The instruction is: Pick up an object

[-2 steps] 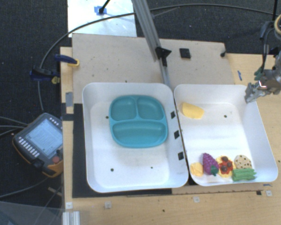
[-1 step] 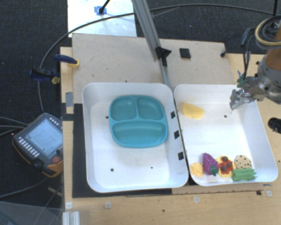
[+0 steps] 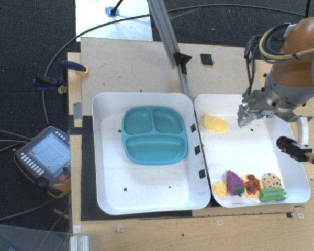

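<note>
Camera view. The tabletop (image 3: 131,67) carried two shallow white bins side by side. The left bin (image 3: 110,187) held a teal divided plate (image 3: 155,135), lying flat near its far half. The right bin (image 3: 240,156) held the candidate objects for the pick.

A yellow piece (image 3: 215,123) lay alone near the far left corner of the right bin, well apart from the rest. Along the near wall sat a tight row: a small yellow item (image 3: 219,188), a purple grape cluster (image 3: 233,182), a round red-and-yellow item (image 3: 250,184), a speckled cookie (image 3: 271,180) and a green item (image 3: 272,194). These were touching or just beside one another, which I judged would leave little room for fingers between them.

The arm reached in from the right, and the hand (image 3: 247,117) hung over the far part of the right bin, just beside the yellow piece on its right and apart from it. Nothing was visible between its fingers. Whether the fingers stood apart or together could not be told at this angle.

Judgement: the isolated yellow piece was the likely target, since it had free space on all sides and lay nearest the hand. The pick was not yet made; a short shift toward the bin's left wall and a descent appeared to be required.
</note>
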{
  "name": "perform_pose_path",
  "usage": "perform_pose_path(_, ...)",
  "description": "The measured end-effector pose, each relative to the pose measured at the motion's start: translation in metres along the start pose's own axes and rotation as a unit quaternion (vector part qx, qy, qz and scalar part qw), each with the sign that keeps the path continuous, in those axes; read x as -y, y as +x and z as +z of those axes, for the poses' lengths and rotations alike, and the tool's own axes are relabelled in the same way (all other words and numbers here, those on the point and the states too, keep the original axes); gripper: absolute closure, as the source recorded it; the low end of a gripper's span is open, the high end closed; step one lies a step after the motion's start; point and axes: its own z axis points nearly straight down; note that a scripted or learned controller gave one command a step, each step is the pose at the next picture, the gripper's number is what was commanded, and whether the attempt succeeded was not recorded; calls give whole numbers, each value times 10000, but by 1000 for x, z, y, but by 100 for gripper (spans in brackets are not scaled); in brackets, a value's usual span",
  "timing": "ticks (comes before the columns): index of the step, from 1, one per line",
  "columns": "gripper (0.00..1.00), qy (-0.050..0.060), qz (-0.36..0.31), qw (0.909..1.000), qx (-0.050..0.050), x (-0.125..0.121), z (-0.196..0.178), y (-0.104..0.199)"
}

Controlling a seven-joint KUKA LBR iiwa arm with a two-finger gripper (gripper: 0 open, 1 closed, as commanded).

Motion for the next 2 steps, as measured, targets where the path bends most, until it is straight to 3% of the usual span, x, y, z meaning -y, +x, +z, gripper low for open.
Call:
perform_pose_path(1,100,6,-3,10000,-3,9,14,53)
perform_pose_path(2,100,-5,-9,10000,-7,13,6,110)
